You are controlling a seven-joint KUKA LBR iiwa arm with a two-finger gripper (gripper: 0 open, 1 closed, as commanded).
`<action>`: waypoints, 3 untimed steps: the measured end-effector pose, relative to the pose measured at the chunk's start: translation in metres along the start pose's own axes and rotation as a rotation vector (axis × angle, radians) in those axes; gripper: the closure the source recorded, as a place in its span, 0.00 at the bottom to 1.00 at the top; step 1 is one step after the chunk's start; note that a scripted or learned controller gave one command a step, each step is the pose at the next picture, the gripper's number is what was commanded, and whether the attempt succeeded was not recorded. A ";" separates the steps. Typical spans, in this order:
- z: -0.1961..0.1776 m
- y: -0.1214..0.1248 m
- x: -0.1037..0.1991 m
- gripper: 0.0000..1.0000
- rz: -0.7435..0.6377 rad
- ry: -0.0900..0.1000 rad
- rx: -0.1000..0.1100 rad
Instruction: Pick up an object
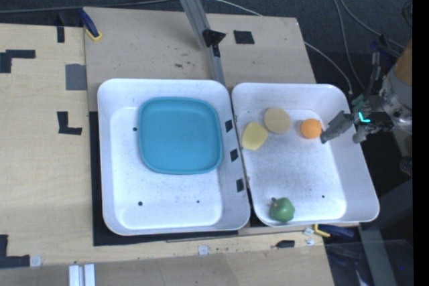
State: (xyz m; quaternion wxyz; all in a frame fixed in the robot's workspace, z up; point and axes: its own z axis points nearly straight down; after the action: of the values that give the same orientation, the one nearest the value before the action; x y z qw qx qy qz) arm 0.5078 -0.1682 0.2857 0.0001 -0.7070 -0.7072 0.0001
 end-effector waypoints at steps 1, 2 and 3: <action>0.000 0.000 0.000 0.00 0.000 0.000 0.000; 0.062 -0.003 -0.003 0.00 0.000 0.001 0.005; 0.110 -0.012 -0.007 0.00 0.000 0.001 0.004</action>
State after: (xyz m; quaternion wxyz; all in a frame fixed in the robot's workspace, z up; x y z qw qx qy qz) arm 0.4959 -0.1747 0.1757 0.0019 -0.7071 -0.7071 0.0013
